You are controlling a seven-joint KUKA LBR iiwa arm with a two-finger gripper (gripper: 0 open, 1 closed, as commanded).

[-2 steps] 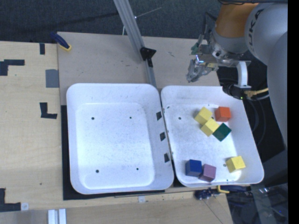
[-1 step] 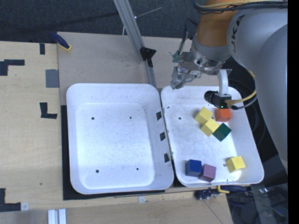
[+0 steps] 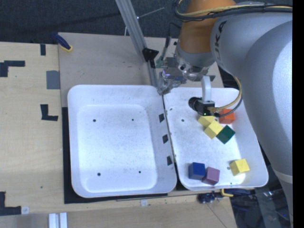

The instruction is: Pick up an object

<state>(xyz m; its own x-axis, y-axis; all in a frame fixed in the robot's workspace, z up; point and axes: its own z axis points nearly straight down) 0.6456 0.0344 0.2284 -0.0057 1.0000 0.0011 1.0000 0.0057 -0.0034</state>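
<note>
My gripper [image 3: 166, 83] hangs over the far rim where the two bins meet, well above the blocks. The right bin [image 3: 185, 141] holds several blocks. Two yellow blocks [image 3: 211, 125] lie together near its middle right, with a dark green block [image 3: 225, 134] touching them and an orange block [image 3: 227, 117] just behind. Near the front edge sit a blue block [image 3: 196, 170] and a purple block [image 3: 211, 175] side by side, and another yellow block [image 3: 240, 166] to their right. Nothing shows between the gripper and any block.
The left bin [image 3: 114, 141] stands beside the right one, separated by a narrow ridge. A slanted grey metal bar [image 3: 135, 27] runs down from the top toward the gripper. The large grey arm covers the upper right.
</note>
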